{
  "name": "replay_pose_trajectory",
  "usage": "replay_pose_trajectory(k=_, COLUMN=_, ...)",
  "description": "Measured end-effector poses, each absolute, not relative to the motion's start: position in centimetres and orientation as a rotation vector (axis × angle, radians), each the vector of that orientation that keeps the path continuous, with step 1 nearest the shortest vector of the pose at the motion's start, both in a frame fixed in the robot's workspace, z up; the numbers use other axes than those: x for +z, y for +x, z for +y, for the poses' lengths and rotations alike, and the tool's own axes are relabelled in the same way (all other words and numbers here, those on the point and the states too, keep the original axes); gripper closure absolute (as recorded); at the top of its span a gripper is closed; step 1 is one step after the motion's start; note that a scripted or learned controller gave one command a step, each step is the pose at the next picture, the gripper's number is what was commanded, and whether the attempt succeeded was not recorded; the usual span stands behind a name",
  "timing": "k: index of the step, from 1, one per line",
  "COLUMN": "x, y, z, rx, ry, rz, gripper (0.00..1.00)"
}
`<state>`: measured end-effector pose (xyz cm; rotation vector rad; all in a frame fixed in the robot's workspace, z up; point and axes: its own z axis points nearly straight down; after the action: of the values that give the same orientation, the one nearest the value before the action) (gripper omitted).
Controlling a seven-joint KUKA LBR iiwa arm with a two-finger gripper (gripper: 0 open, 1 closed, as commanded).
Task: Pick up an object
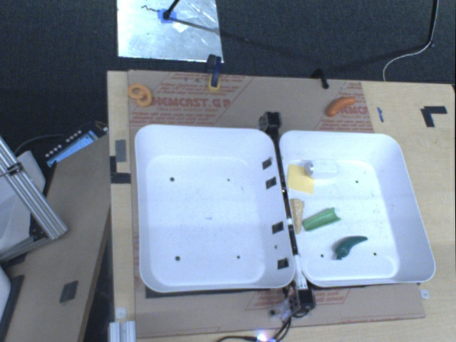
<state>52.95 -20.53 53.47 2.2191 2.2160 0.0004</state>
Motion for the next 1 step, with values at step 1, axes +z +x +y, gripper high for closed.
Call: replay_pose_trajectory(k=1, x=53.61, y=48.5, z=-16.88, rx=0.004, ry=2.214, rz=2.225, gripper=1.0)
